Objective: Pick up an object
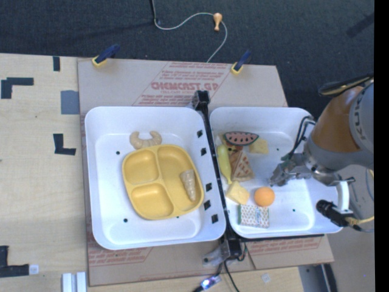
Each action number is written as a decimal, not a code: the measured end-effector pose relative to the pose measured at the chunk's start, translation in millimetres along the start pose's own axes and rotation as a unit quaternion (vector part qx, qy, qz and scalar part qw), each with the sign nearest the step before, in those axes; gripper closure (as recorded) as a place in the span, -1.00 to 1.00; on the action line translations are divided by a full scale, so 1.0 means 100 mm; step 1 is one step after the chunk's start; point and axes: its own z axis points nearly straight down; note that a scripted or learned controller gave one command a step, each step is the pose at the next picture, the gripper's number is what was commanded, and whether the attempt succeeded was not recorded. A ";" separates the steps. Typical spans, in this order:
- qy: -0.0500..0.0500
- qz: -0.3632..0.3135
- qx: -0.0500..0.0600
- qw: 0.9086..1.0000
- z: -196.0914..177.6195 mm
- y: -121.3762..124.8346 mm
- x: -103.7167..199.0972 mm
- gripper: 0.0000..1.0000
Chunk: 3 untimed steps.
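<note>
- Grey rounded arm (340, 154), broad orange band above the wrist.
- Thin black cable looping along the wrist.
- Small dark metal hand (281, 174).

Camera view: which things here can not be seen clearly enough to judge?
- Claw: small and dark against the arm; open or shut is unclear.
- Small packet: its print is too small to read.
- Pale piece in the yellow tray: too blurred to identify.
- Arm: cut off at the right edge.

A wooden bench (36, 181) carries a cardboard sheet (182, 84) at centre frame, with two white bins (97, 181) on it
</note>
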 end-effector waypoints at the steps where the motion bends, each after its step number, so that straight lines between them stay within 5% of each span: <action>1: 0.001 0.000 -0.001 1.000 -0.59 -0.01 0.08 1.00; 2: 0.001 0.000 -0.001 1.000 -1.14 0.00 0.19 1.00; 3: 0.001 0.000 0.001 1.000 -1.30 0.01 0.20 1.00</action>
